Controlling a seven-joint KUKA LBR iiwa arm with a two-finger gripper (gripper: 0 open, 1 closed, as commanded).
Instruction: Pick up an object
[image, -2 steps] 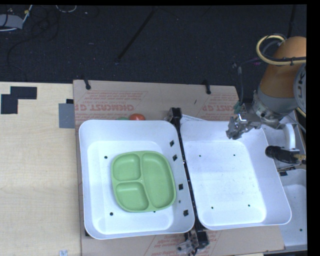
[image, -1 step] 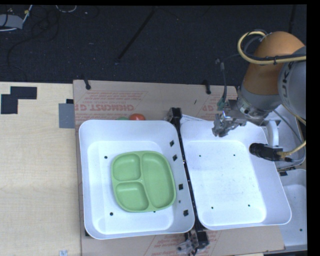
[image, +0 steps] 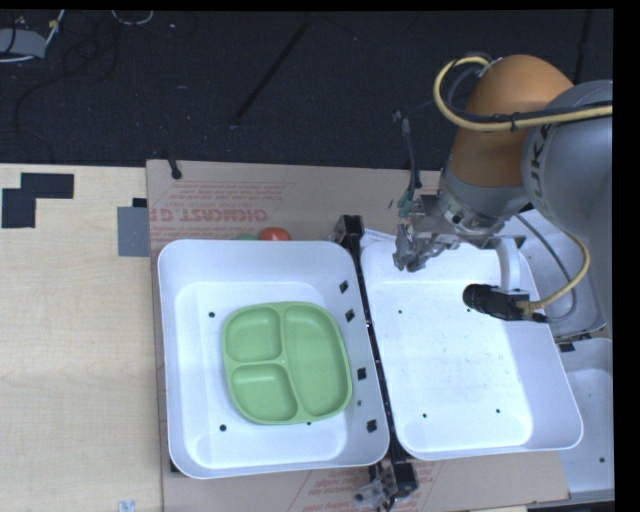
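Observation:
A light green plate (image: 287, 361) with three compartments lies flat in the middle of the left bin (image: 190, 300). My gripper (image: 408, 260) hangs over the far left corner of the right bin (image: 470, 400), close to the divider between the bins. It is well apart from the plate, up and to the right of it. Nothing shows in its grasp.
A small red object (image: 273, 235) and a bit of green (image: 243, 237) peek out behind the left bin's far rim. A black fitting on a yellow cable (image: 497, 300) hangs over the right bin's far right part. Cardboard (image: 250, 205) lies under the bins.

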